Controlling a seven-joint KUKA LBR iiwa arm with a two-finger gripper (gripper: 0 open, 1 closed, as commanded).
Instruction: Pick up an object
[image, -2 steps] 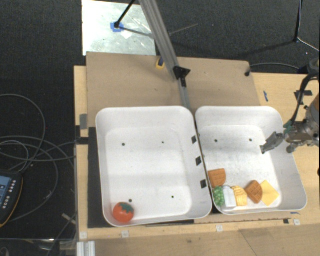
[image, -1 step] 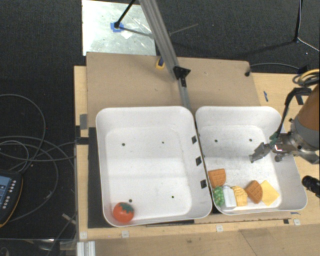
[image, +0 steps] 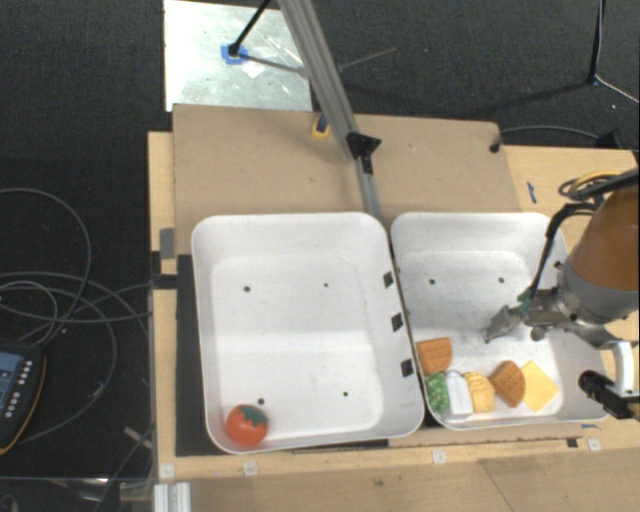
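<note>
The right bin (image: 460, 240) holds a cluster of toy food along its near edge: an orange-brown block (image: 434, 355), a green piece (image: 437, 391), a white piece (image: 457, 393), a yellow piece (image: 481, 391), a brown bread-like piece (image: 509, 383) and a yellow cheese wedge (image: 540, 386). A red tomato (image: 246, 425) lies in the near left corner of the left bin (image: 290, 250). My gripper (image: 503, 324) hangs over the right bin, just above and behind the food cluster, with nothing seen between its tips.
A grey pole (image: 335, 95) slants down from the top to the gap between the bins. Black clips (image: 396, 320) line the divide. Cables (image: 60, 300) and a pendant (image: 15, 385) lie on the floor at left.
</note>
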